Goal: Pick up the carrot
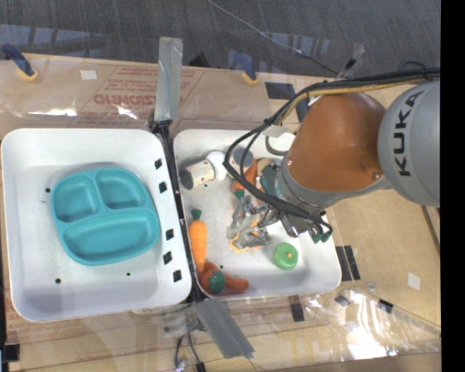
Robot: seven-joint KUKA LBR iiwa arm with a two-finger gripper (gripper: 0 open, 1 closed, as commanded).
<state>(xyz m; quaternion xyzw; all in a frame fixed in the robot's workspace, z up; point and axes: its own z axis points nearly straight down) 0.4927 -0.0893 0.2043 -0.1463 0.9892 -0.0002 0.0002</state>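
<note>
One carrot, two white bins

Carrot: orange body, green top. Divided plate: teal. Bins: white. Round toy: green with an orange centre. Arm: orange band, grey casing with black lettering.

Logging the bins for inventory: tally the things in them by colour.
Teal: 1, the divided plate
Orange: 2, the carrot and another orange piece
Green: 1, a round piece
White: 1, a small cylinder
Total: 5 clearly visible; the claw hides others.
</note>
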